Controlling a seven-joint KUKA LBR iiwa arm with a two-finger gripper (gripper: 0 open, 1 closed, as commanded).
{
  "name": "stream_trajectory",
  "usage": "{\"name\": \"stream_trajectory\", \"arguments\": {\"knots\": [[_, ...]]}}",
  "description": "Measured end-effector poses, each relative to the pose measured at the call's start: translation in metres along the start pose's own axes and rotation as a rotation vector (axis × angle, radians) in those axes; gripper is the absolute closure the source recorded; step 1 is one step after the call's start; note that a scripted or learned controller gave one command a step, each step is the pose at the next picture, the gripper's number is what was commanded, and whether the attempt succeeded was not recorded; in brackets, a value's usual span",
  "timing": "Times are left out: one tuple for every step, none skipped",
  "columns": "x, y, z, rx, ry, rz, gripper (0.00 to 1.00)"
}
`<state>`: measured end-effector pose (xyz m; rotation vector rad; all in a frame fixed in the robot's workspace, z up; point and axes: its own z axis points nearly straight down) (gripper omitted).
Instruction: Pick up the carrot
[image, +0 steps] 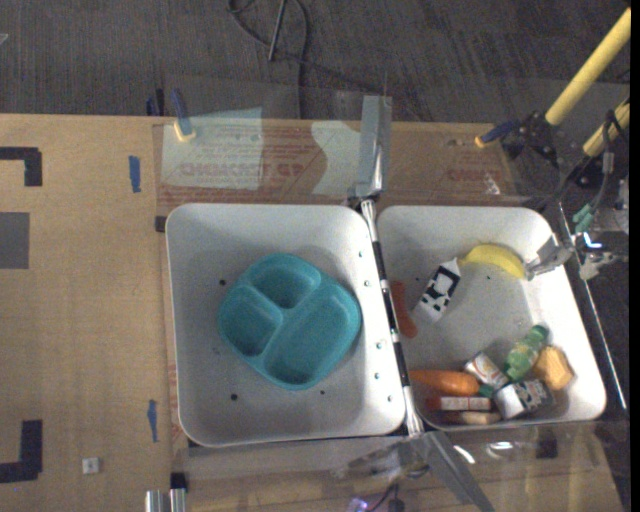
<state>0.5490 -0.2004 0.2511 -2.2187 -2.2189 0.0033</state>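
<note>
Tan tabletop (80, 330) carries two shallow white bins side by side, dark floor beyond. Carrot (444, 381) lies flat in the right bin (585, 350), near the bin's front-left corner, long axis roughly parallel to the front wall. Judgement: rigid, light, smooth tapered body; likely to roll or squirt out if pinched near the thin end. Best hold is across the thick middle, fingers straddling the short axis.

Clutter is tight on its right end: a small can (487, 369) touches or nearly touches it, a flat packet (465, 404) lies just in front, a green bottle (526, 352) and an orange-brown item (554, 367) sit further right. Left flank of the carrot looks freer. A red stick-like object (402, 308) lies along the divider, a black-and-white carton (438, 291) and banana (494, 260) further back.

Left bin (190, 300) holds a teal divided plate (290, 320).

Gripper (580, 250) sits at the right bin's far right rim, well apart from the carrot; cannot tell its state, nothing seen in it.
</note>
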Motion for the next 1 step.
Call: {"name": "stream_trajectory", "arguments": {"knots": [[0.0225, -0.0656, 0.1449, 0.0, 0.001, -0.013, 0.0]]}}
